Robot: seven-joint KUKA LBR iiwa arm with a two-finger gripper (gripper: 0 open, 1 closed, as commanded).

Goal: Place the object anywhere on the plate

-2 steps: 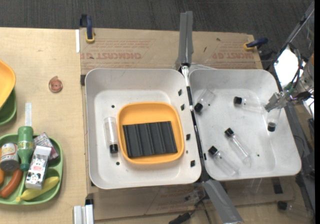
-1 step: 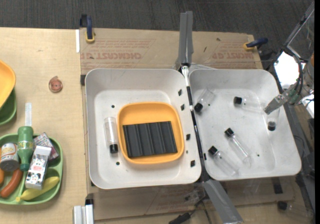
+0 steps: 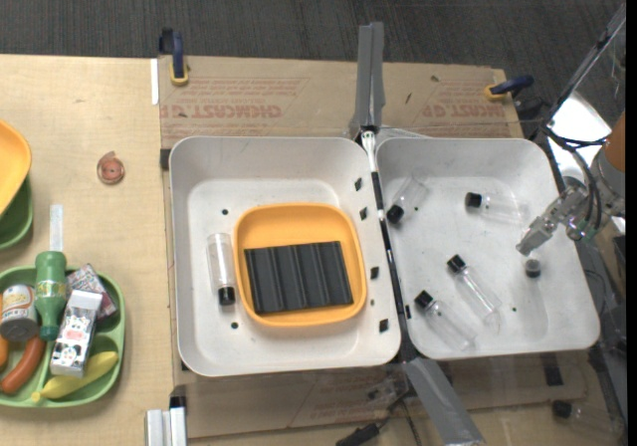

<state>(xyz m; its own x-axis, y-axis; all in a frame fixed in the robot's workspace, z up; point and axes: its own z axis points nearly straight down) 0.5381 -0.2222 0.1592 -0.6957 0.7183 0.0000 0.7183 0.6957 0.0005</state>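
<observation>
The orange plate lies in the left bin and carries a black ridged slab. A clear vial with a black cap lies in that bin just left of the plate. Several more clear, black-capped vials lie scattered in the right bin, among them one near the divider, one at the back and one in the middle. My gripper hangs over the right side of the right bin, just above a small black cap.
A fourth vial lies near the right bin's front. On the bench to the left stand a green tray of toy food and a yellow bowl. Clamps hold the cardboard behind the bins.
</observation>
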